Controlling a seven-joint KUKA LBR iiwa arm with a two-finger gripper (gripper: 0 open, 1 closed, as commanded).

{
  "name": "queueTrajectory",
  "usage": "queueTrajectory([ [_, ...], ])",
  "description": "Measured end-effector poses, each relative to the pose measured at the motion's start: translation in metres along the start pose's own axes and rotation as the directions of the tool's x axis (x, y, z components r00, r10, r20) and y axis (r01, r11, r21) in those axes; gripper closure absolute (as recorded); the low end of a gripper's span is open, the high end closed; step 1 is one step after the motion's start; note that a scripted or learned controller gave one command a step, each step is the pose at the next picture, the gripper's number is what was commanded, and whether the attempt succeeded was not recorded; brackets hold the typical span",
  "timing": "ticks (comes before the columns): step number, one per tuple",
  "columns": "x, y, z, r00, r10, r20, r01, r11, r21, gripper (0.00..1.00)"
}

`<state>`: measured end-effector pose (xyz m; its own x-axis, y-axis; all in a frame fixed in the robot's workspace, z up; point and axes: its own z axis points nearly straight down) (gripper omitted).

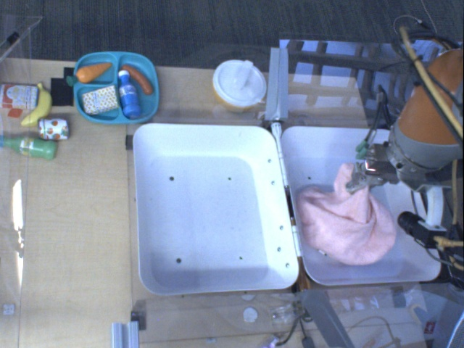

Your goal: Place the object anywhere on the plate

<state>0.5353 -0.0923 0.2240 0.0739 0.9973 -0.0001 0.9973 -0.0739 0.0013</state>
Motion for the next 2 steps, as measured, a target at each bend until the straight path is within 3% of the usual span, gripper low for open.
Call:
queueTrajectory([
  [1, 0.057, -0.004, 0.009, 0.920, -0.392, 0.000, 0.392, 0.920, 0.000, 1.00],
  [2, 0.106, -0.013, -0.004, 0.692, -0.722, 0.001, 0.722, 0.692, -0.002, 1.00],
])
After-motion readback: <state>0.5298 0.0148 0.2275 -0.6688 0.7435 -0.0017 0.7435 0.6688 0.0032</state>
